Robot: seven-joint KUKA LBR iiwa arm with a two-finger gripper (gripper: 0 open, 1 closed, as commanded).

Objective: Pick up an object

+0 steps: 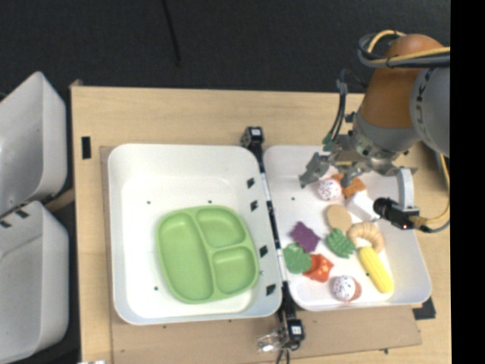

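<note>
Divided tray (206, 253) sits in L bin (129, 165). R bin (409, 279) holds the toy food (341, 241), bunched centre-to-front; gripper (327, 174) hangs over its back end.

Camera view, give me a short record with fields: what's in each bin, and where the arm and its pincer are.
left bin: a green divided plate with three compartments
right bin: small toy foods, among them a yellow corn cob, a purple piece, a red piece, and two pale speckled balls
arm: reaches in from the right, over the far part of the right bin
pincer: low over the far speckled ball
holding anything: cannot tell
</note>
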